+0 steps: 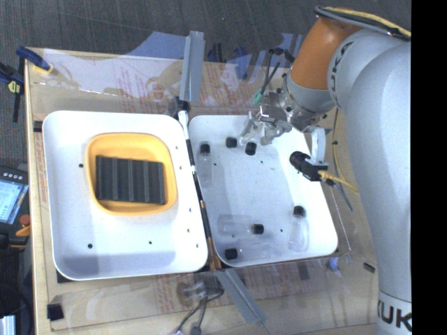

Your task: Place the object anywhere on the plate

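Over the right bin (318,239), near its back edge, the gripper (255,132) hangs; can't tell how its fingers sit. The yellow plate (129,144) sits in the left bin (63,222), holding a dark ridged block (130,179). Wooden bench (105,302), dark floor (140,5) behind.

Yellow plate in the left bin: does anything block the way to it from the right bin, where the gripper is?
Only the bins' adjoining rims lie between. The gripper is above the right bin by its far edge; the yellow plate carries a dark ridged insert.
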